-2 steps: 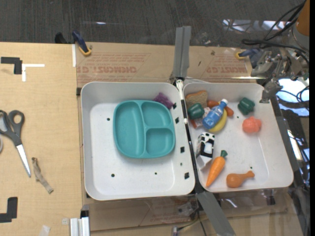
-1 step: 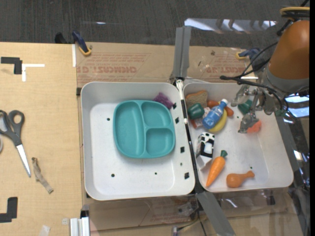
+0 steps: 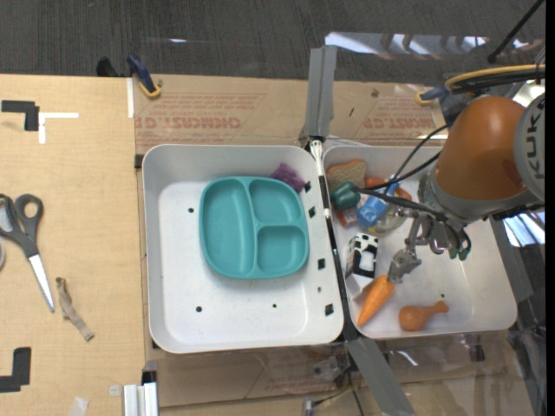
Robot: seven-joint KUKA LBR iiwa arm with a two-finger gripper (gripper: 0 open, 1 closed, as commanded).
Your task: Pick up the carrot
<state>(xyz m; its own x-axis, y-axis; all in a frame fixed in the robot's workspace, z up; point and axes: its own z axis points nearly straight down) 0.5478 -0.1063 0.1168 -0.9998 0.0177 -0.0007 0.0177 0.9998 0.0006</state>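
Cardboard [image 3: 260, 115] behind the bins has red mirrored print, reads like "CHEMCAZ" backwards but I can't really make it out. Left bin [image 3: 165, 258] holds a teal divided plate [image 3: 255, 228]. Carrot [image 3: 375, 297] lies in the right bin [image 3: 486, 310], near its front-left corner, next to a black-and-white toy [image 3: 364, 255]. Gripper [image 3: 406, 263] hangs just above the carrot's top end, fingers spread with nothing in them.

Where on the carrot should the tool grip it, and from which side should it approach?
Probably the thick upper end of the carrot, from above. It lies flat in the right bin, slanted, its tip toward the bin's near left corner. The tool is already just above that end; closing across the width should suit it best.
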